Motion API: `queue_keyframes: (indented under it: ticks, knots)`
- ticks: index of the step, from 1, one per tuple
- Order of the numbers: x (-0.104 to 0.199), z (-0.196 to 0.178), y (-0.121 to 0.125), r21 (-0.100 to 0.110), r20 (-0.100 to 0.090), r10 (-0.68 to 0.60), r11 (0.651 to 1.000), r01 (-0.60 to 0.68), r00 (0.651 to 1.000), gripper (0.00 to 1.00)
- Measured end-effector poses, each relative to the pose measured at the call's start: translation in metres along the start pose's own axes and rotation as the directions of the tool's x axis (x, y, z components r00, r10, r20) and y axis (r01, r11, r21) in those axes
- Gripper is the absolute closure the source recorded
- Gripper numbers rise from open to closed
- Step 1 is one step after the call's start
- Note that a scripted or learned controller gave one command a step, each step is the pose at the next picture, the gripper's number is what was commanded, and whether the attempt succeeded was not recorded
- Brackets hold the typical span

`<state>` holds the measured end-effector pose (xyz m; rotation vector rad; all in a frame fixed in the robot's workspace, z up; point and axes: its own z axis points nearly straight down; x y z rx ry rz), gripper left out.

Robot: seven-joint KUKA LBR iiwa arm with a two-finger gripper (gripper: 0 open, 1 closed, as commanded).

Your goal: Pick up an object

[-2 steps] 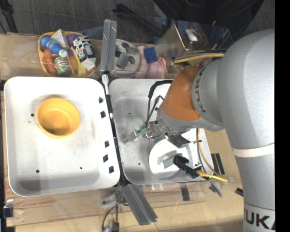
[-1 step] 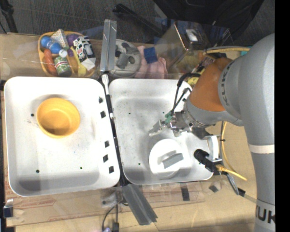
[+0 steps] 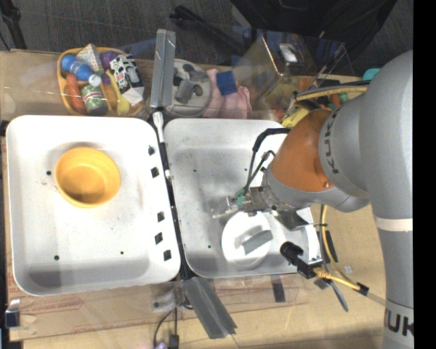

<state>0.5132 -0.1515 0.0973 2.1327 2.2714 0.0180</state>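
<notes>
A yellow bowl point(image 3: 89, 175) sits upright in the left bin point(image 3: 29, 253), towards its back left. In the right bin point(image 3: 196, 158), near the front wall, lies a white round dish point(image 3: 240, 253) with a small grey piece point(image 3: 256, 240) on it. My gripper point(image 3: 234, 203) hangs low over the middle of the right bin, just behind the white dish, and the orange-banded wrist point(image 3: 298, 162) rises behind it to the right. Nothing shows held at its tip.
Behind the bins stand a yellow basket point(image 3: 94, 78) with several small items, a grey fixture point(image 3: 189, 86), a blue block point(image 3: 227, 82) and a pink cloth point(image 3: 232, 104). A ridge with black clips point(image 3: 163, 202) divides the bins.
</notes>
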Motion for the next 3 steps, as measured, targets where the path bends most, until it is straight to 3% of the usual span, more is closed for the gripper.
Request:
queue_keyframes:
  ticks: [1, 2, 3]
  knots:
    - [0.026, -0.016, 0.029, 0.033, -0.015, -0.025, 0.999, 0.026, 1.000, 0.00]
    - [0.039, 0.002, 0.006, 0.006, -0.007, -0.056, 0.998, 0.056, 0.998, 0.00]
    - [0.009, -0.023, 0.007, 0.032, -0.014, -0.005, 0.999, 0.006, 1.000, 0.00]
